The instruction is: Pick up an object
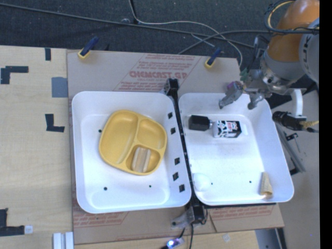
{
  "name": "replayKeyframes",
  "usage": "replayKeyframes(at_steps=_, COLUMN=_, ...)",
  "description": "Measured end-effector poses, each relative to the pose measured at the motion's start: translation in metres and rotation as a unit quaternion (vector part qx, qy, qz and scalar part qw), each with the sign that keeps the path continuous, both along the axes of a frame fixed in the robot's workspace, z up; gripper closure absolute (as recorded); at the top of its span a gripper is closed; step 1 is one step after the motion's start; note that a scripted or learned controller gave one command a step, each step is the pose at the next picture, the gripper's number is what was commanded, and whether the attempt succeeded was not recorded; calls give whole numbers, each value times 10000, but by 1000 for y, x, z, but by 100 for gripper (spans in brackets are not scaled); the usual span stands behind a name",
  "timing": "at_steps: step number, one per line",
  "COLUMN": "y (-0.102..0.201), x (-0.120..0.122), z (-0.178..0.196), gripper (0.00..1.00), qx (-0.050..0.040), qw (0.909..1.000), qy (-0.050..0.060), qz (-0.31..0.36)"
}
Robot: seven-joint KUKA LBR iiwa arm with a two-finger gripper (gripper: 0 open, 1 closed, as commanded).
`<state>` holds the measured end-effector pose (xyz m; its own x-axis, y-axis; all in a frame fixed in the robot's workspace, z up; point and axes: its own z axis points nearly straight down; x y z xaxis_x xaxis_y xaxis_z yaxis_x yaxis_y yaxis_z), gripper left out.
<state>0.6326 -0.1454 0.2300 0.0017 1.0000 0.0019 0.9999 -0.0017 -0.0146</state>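
The right bin carries three loose things. Near its far side lies a small black-and-white packet, flat on the bin floor, and touching its left end is a black block, so the two form one short row. Well apart from them, in the near right corner against the wall, rests a small tan piece with a ridged surface, standing slightly on end.

The claw hangs over the far right edge of this bin, above and to the right of the packet. Its two grey fingers are spread apart and point down and toward the left, with nothing between them. Behind it the arm's grey body and orange band rise toward the upper right.

The left bin holds a yellow divided tray, tilted a little, with three compartments. In its near compartment lies a pale tan block.

Both bins sit side by side on a sheet of brown cardboard laid on the counter, with black clips along the seam where they meet. Two yellow-and-blue clamps pin the cardboard's far edge.
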Motion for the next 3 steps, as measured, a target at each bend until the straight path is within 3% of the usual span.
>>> replayKeyframes(at_steps=1, y=0, x=3, z=8, gripper=0, qx=-10, qw=10000, qy=-67, qz=17)
replayKeyframes(at_steps=3, y=0, x=-8, z=-104, gripper=0, qx=-16, qw=10000, qy=-51, qz=15)
